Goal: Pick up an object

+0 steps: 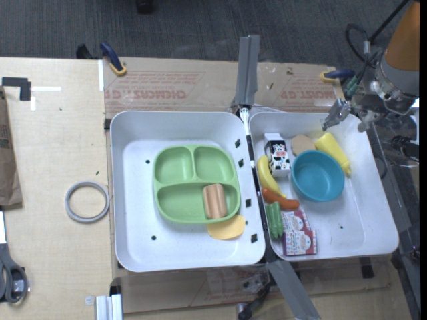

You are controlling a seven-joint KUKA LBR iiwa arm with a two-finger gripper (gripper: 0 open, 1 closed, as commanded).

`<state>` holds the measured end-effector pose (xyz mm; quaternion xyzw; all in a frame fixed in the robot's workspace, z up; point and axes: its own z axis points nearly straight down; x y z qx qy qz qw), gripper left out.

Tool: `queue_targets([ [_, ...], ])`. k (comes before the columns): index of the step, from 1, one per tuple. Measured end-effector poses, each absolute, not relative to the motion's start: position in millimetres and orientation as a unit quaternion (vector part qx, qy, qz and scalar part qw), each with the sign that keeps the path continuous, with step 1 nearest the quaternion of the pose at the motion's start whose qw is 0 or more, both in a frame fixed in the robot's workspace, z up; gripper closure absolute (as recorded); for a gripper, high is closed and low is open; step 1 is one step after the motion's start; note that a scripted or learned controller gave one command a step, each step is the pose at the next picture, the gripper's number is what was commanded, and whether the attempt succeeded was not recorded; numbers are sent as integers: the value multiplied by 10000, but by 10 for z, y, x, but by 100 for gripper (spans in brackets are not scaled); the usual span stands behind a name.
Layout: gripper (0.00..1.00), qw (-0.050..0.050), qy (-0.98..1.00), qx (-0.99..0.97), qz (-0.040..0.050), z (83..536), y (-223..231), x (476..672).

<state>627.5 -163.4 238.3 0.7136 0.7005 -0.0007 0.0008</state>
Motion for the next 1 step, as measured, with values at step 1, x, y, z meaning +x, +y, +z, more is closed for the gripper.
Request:
queue_targets([
  [1, 0, -7, 6217, 7833, -17, 1431, -1245, 6287],
])
